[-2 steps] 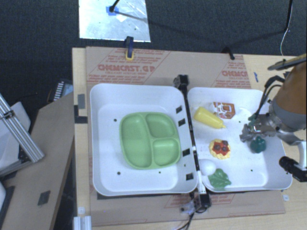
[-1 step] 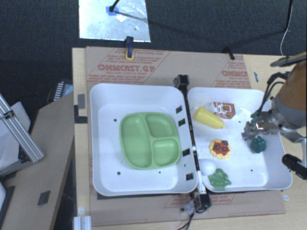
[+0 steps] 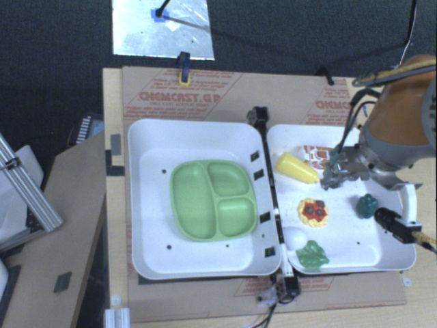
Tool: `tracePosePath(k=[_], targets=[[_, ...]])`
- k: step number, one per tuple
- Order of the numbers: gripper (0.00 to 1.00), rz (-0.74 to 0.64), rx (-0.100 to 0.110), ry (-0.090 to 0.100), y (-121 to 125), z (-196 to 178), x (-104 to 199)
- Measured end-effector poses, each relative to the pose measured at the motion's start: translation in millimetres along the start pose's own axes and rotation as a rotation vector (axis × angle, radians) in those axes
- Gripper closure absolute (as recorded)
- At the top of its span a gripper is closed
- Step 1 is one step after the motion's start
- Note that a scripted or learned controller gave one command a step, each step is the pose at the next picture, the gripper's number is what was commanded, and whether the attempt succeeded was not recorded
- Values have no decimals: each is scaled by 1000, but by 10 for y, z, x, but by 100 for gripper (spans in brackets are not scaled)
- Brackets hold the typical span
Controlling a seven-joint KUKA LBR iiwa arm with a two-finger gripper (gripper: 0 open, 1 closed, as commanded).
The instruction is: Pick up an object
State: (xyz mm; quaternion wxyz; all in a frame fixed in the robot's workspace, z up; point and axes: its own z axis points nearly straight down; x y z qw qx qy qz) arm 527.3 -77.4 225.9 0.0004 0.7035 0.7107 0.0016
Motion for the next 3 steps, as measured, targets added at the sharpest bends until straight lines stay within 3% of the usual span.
tracePosePath(k=[2, 3], targets=[[100, 0, 0, 0, 287, 55, 1017], [100, 0, -1, 0, 548, 20, 1591]])
